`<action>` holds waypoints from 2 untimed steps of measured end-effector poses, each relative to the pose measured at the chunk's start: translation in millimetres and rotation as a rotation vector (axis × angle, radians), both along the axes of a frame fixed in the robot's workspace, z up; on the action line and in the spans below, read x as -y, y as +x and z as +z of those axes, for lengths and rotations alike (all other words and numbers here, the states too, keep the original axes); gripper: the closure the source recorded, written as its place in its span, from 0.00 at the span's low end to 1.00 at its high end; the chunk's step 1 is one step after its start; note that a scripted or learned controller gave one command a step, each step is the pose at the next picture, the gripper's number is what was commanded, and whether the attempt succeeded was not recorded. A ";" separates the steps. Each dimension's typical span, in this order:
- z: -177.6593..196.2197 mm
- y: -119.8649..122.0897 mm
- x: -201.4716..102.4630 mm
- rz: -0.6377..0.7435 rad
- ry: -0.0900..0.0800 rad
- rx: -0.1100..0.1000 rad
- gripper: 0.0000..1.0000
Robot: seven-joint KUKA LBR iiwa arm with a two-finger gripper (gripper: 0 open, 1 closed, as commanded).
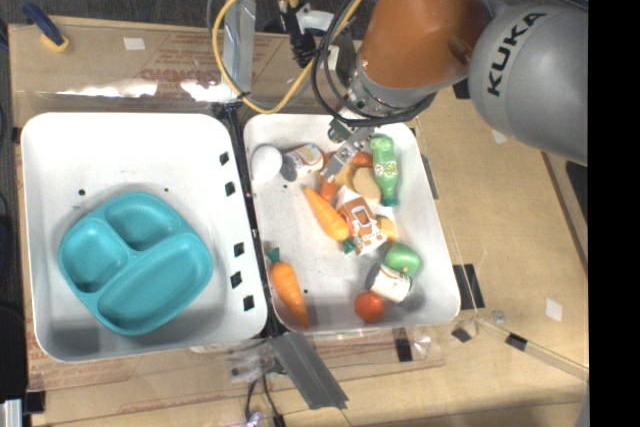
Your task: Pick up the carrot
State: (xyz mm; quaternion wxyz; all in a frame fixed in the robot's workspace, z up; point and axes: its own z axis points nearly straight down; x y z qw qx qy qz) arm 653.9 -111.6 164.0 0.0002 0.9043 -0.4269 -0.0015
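— Nearest the lens sat what? 
— One carrot [288, 291], lower left of the right bin [430, 215]; another carrot [327, 213] lay mid-bin.
— Gripper [345, 155]?
— Above the toys; jaw state unclear.

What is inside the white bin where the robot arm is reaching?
The right bin holds toy food: two carrots, a tomato, a green bottle, a small carton and more. The arm covers the bin's top edge, hiding anything there.
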 end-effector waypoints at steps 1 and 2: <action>0.8 0.5 -1.5 0.002 0.001 0.001 0.00; -56.1 -54.8 12.2 -0.281 -0.001 0.035 0.00</action>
